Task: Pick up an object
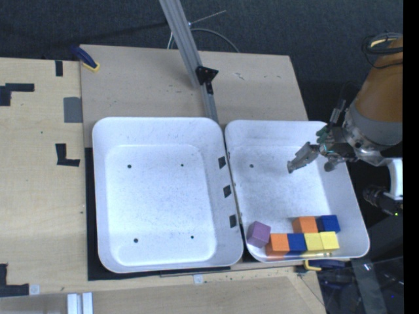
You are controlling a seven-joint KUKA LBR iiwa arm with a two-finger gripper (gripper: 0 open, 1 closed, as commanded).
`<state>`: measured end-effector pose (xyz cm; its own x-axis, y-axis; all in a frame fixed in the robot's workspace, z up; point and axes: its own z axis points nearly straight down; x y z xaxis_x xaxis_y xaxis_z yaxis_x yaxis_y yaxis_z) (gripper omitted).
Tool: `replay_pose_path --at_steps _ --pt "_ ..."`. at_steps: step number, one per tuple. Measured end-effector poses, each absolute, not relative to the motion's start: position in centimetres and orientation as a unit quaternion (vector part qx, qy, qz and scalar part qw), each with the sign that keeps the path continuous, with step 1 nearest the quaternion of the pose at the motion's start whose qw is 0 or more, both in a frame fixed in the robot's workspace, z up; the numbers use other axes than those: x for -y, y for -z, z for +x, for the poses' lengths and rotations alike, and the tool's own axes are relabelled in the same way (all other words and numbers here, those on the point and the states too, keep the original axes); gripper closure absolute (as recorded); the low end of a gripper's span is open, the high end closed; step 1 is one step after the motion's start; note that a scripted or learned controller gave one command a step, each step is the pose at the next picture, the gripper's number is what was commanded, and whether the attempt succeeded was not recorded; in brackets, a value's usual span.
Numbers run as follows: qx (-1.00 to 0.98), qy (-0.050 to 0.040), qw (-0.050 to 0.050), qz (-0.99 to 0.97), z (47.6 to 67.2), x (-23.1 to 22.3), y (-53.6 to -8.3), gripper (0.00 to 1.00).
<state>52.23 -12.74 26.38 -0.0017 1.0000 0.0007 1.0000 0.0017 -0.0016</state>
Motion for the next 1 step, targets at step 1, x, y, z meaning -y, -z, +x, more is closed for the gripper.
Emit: replay_pose_path --at_steps 1 --pt "0.708 -0.0028 0.005 -0.706 49.81 8.91 -18.59 0.00"
